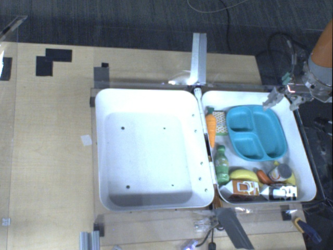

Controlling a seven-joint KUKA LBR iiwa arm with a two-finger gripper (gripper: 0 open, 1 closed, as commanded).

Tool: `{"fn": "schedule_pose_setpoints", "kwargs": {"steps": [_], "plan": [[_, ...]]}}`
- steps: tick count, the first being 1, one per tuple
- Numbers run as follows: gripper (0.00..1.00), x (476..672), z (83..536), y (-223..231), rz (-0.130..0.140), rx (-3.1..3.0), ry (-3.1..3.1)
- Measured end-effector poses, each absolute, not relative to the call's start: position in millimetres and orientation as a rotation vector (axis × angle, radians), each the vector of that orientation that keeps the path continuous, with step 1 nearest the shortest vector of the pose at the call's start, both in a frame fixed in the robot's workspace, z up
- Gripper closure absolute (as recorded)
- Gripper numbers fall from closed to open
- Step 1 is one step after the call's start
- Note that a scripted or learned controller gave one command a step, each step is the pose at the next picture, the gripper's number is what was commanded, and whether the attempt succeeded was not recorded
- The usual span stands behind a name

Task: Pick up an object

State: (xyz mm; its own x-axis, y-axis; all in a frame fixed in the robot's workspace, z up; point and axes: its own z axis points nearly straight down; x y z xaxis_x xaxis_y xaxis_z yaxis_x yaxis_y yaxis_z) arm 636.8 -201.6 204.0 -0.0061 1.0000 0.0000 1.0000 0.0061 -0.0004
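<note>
**Hand poised over the right bin's far right corner**

Starting at the left, you see the pale wooden surface [47, 155] with a few black marks near its far left corner. The left bin [148, 147] sits next, white and shallow, touching the right bin [302, 165] along a shared middle edge.

In the right bin, an orange carrot [210, 125] lies along the left wall, with a green bottle [221, 163] just below it toward the near edge. Beside the bottle, a yellow banana [243, 175] rests above a brown packet [245, 188]. A blue divided tray [257, 131] takes up the far middle of this bin. Along the near right corner you have a cluster of small items, among them a dark bottle with a white label [280, 192]; the rest are too crowded to name with confidence.

At the right, the arm [322, 61] reaches in, and the hand [281, 97] hovers at the bin's far right corner, just beside the tray's far edge. Its fingers look spread, with nothing between them.
</note>
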Motion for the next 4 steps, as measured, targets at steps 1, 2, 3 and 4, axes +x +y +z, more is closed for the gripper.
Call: {"fn": "schedule_pose_setpoints", "kwargs": {"steps": [1,2,3,4], "plan": [[0.00,600.5,98,-189,-0.006,-2.458,-1.962],[1.00,608.0,109,-174,-0.037,-2.429,-1.970],[1.00,610.2,100,-168,-0.038,-2.354,-2.109],[1.00,581.9,181,-185,-0.006,-2.322,-2.126]]}}
